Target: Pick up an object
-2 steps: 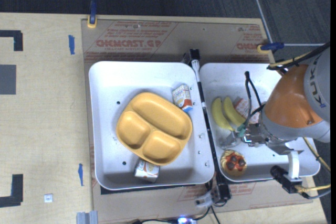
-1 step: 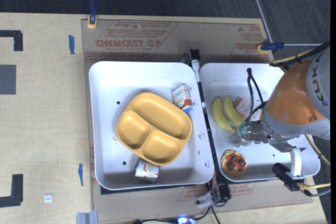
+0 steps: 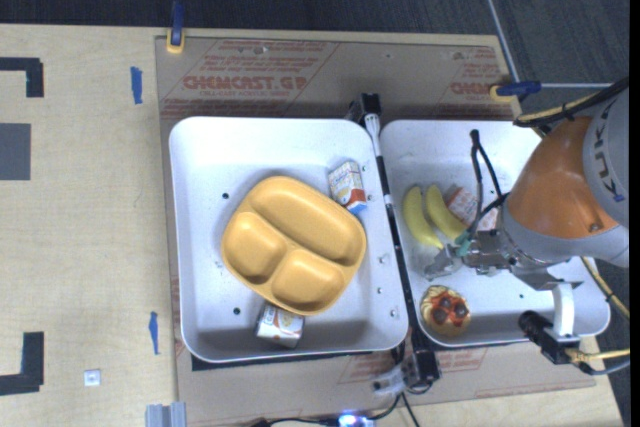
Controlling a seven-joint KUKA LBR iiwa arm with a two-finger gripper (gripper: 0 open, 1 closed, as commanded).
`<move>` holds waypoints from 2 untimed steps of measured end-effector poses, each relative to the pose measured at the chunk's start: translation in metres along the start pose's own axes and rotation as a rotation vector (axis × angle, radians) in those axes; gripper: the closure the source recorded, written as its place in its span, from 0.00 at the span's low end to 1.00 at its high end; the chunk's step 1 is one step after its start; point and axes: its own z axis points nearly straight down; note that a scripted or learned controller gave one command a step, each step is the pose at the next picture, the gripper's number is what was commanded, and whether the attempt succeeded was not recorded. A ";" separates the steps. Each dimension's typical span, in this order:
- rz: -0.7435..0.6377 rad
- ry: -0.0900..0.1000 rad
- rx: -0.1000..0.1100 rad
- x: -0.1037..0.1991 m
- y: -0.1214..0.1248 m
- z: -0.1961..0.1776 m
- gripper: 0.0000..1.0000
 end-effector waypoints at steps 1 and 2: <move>-0.002 0.005 0.010 0.000 -0.003 0.011 0.00; -0.001 0.001 0.003 -0.001 -0.001 0.000 1.00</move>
